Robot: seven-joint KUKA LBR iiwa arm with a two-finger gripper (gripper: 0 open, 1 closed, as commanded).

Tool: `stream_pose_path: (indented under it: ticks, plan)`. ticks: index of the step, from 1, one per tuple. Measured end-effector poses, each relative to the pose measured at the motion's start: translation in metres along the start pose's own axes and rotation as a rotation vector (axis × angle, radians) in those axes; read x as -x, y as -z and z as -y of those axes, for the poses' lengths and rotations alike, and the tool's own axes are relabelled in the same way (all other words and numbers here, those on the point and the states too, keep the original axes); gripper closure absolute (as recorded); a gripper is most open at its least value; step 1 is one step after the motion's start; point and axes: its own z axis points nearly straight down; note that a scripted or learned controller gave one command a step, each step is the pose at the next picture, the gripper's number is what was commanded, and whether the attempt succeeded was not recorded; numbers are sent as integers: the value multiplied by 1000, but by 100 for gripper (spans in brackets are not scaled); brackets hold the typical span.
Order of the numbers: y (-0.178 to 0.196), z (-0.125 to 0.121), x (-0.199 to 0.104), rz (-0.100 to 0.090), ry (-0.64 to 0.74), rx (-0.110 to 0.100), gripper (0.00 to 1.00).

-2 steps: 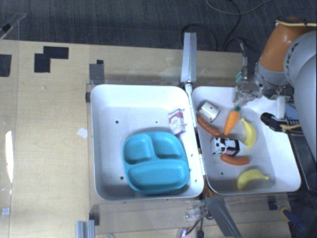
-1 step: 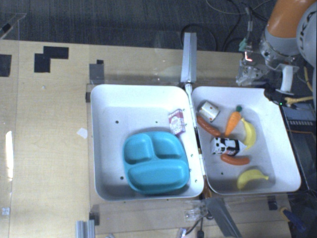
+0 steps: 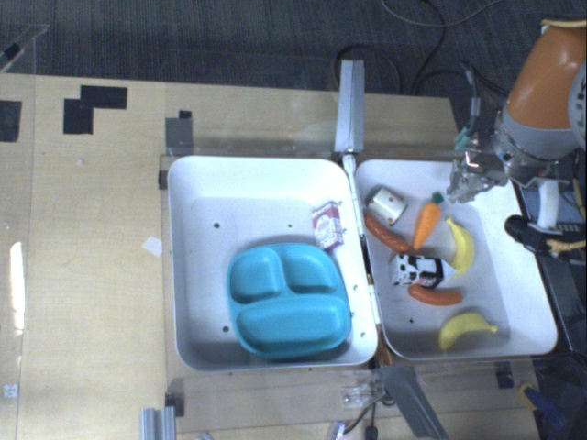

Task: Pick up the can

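You're looking at the gripper [image 3: 456, 193] hovering over the right bin's [image 3: 541, 337] far edge, grip state I can't tell, while the can [image 3: 387, 205] is lying on its side to its left near the divider, long axis running slantwise, carrot [image 3: 426, 225] in between.

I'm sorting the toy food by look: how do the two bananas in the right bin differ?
The upper banana lies nearly upright in the view, top to bottom; the lower banana lies more crosswise. The upper one sits beside the carrot, mid-bin; the lower one rests near the right bin's front wall, below a sausage. Both are yellow, curved and similar in size, and both lie apart from the can.
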Motion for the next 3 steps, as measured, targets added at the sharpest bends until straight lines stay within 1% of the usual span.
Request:
stream_pose_path:
  ticks: [1, 2, 3]
  plan:
    - [10, -2, -1, 0, 5, 3, 100]
    - [10, -2, -1, 0, 5, 3, 0]
    - [29, -60, -5, 0, -60, 2, 0]
